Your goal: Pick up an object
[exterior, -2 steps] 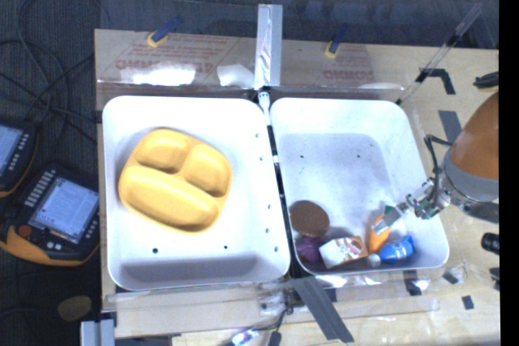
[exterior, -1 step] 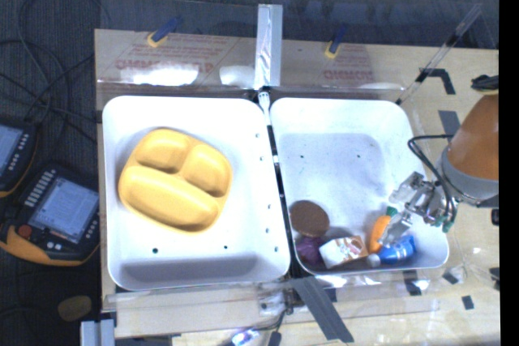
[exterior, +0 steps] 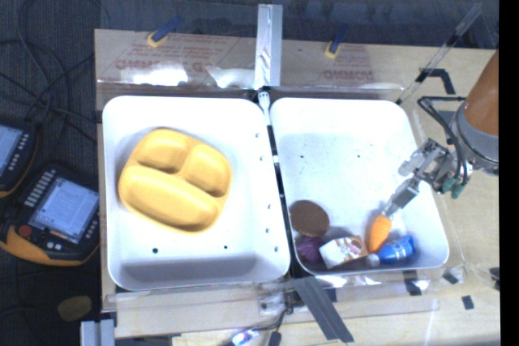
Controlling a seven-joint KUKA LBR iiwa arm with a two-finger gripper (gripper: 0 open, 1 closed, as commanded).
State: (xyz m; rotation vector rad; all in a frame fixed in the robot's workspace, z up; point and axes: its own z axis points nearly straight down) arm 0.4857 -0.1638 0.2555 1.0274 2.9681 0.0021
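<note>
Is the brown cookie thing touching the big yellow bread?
Apart. The camera view shows the brown disc in the right bin and the yellow bread in the left bin, the bin walls between them.

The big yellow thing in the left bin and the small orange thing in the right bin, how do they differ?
The yellow lumpy object is far larger than the orange carrot-shaped piece. The yellow one lies alone mid-bin in the left bin; the orange one sits crowded among small items near the right bin's front edge, with the gripper just above it. Both are smooth and warm-colored.

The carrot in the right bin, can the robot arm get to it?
Probably yes. The gripper hangs just above the carrot, with nothing lying over it; only the blue bottle sits close beside it.
</note>
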